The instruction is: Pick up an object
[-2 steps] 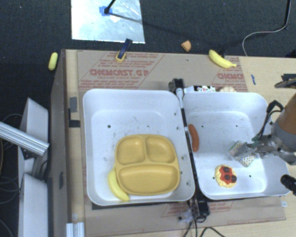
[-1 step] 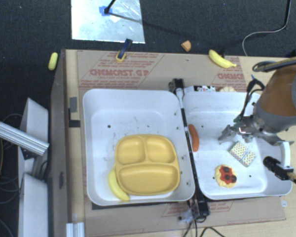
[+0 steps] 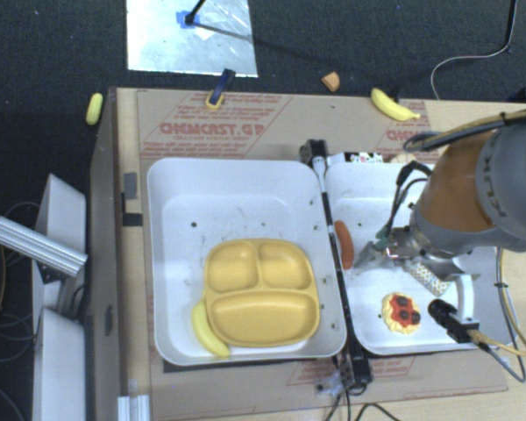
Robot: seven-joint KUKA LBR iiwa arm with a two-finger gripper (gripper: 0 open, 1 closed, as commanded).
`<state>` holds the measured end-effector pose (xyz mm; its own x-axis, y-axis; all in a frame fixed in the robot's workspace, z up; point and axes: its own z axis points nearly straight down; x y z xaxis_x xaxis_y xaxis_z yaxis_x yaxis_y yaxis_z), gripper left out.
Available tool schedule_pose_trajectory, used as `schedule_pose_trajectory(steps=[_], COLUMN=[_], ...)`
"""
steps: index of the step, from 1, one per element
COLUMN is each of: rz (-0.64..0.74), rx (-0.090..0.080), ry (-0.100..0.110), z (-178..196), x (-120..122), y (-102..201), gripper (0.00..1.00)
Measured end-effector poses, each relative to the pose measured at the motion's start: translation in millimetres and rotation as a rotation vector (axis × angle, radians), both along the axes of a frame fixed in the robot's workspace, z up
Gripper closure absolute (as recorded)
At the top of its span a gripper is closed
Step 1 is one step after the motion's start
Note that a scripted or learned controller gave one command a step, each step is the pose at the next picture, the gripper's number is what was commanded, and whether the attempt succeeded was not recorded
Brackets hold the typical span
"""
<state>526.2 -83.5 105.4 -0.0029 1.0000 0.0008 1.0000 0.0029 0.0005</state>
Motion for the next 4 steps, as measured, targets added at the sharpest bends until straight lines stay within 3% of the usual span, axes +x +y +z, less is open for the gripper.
schedule_pose_trajectory(steps=[1, 2, 3, 4], rz=[-0.002, 0.001, -0.002, 0.001], rx=[-0.001, -0.001, -0.004, 0.000], ry=[0.000, -0.004, -0.004, -0.003], z=[-21.2, 13.9, -8.9, 50.6], x=[-39.6, 64.5, 21.1, 13.1], y=[-55.1, -45.9, -87.6, -5.4], gripper=[0.00, 0.00, 0.00, 0.00])
